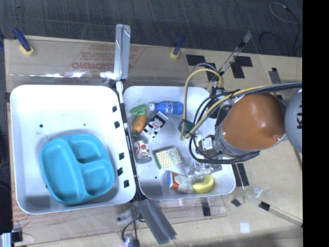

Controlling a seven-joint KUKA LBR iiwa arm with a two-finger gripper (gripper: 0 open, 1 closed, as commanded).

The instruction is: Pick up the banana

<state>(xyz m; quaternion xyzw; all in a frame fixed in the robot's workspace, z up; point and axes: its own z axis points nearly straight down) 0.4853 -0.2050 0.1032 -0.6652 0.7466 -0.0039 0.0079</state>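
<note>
The banana [204,184] lies in the right-hand bin [154,94], at its near edge, just beside a small red-and-white carton [177,181]. The end effector [205,167] hangs directly over it; whether it is apart or together I cannot tell. The fruit looks light, smooth and curved (likely a toy), so a hold across its thick middle seems safest, away from the carton.

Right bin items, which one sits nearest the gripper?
The yellow banana, in the near right corner directly below the gripper; the carton lies just left, the blue bottle farthest.
</note>
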